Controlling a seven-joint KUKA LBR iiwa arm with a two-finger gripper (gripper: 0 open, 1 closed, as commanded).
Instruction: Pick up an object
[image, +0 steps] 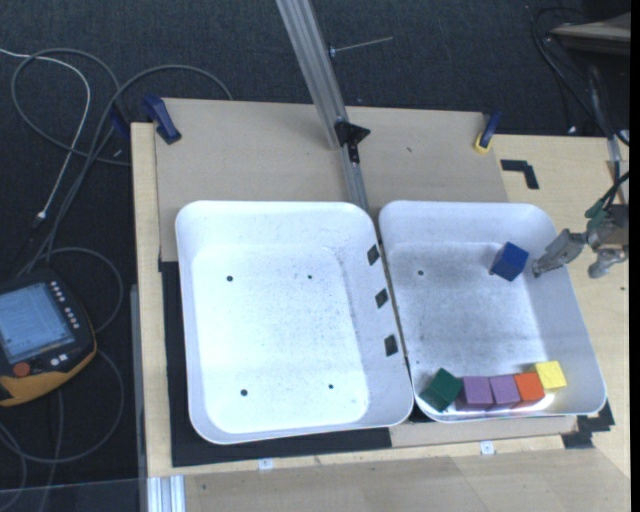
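Observation:
A blue cube (509, 261) lies in the right bin (470, 310), near its far right corner. Along that bin's front wall runs a row of cubes: green (441, 387), two purple (478, 391), orange (528, 387) and yellow (551, 376). My gripper (569, 269) reaches in over the bin's right rim, just right of the blue cube. It is open; its left finger (551, 259) ends close beside the cube, and nothing sits between the fingers.
The left bin (275, 320) adjoins the right one. A slanted metal rail (320, 80) runs down to the gap between the bins. A teach pendant (40, 335) and cables lie off the bench at left. Clamps sit at the bench's back corners.

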